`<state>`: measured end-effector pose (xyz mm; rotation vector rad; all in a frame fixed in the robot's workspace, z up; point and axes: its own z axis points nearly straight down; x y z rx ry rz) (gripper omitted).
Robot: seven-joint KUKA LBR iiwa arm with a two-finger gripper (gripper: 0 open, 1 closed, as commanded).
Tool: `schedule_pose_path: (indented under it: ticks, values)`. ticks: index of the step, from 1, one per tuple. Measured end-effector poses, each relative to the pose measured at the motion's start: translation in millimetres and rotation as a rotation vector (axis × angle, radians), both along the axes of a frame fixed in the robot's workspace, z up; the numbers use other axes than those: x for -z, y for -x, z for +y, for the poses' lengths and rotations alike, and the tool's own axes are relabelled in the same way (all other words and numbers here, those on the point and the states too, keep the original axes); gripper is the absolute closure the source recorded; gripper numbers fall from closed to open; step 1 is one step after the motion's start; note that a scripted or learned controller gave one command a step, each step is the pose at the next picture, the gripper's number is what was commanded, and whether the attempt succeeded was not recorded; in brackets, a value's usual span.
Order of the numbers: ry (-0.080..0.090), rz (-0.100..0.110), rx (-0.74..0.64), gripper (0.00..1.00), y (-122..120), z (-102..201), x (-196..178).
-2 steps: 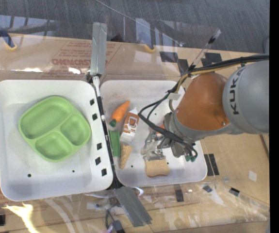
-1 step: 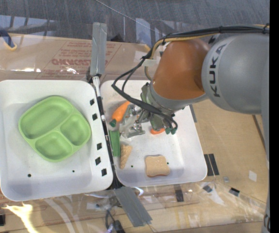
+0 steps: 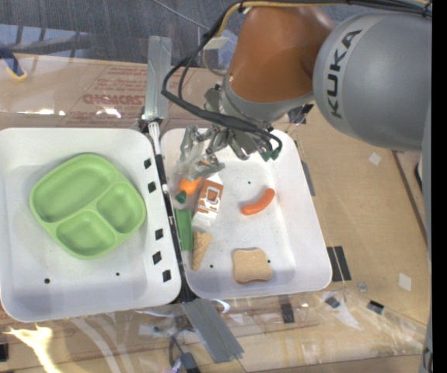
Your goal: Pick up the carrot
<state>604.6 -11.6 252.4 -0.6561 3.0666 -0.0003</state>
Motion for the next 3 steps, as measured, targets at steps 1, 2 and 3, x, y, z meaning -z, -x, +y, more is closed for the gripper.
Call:
schedule_pose_path:
  ticks: [1,2,3]
  values:
    - [-0.001,0.008,0.181,1.0,30,99,62]
    - [0.0,0.003,0.308,1.0,-21,92,58]
    - [0.002,-0.001,-0.304,1.0,-53,98,26]
